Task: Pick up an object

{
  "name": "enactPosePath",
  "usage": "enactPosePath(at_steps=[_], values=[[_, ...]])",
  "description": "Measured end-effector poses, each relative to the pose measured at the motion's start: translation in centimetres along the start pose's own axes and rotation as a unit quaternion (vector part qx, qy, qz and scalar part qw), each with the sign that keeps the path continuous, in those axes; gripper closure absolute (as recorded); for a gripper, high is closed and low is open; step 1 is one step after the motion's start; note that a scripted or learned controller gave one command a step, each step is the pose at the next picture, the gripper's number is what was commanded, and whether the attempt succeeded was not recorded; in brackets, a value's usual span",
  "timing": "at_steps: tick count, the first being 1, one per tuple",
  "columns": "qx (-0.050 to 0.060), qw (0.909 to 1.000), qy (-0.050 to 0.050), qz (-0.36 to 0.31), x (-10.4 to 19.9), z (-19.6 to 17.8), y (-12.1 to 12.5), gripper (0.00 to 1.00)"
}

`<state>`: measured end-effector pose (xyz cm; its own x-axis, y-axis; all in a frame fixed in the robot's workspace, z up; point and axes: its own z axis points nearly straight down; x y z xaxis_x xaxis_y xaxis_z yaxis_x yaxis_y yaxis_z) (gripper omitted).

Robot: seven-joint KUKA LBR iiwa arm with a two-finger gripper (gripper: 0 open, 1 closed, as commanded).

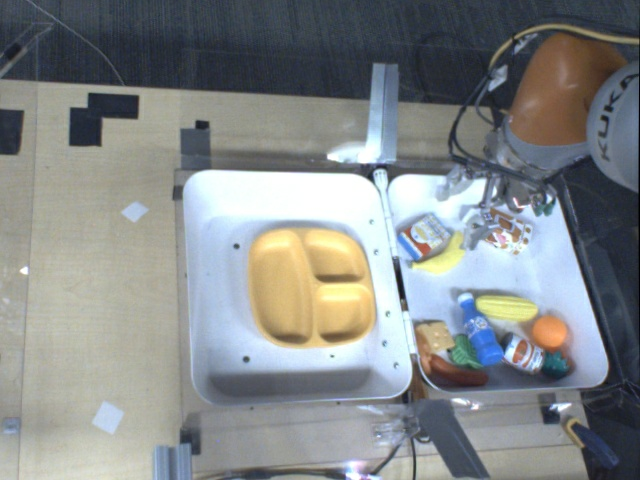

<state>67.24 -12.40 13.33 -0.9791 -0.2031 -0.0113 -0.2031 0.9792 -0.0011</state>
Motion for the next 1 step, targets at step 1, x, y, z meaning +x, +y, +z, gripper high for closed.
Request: enactPosePath(at_steps=[1], values=[[0.001,0.9983,0.002,-0.058,1.37,3.42,-5.59,0.0]])
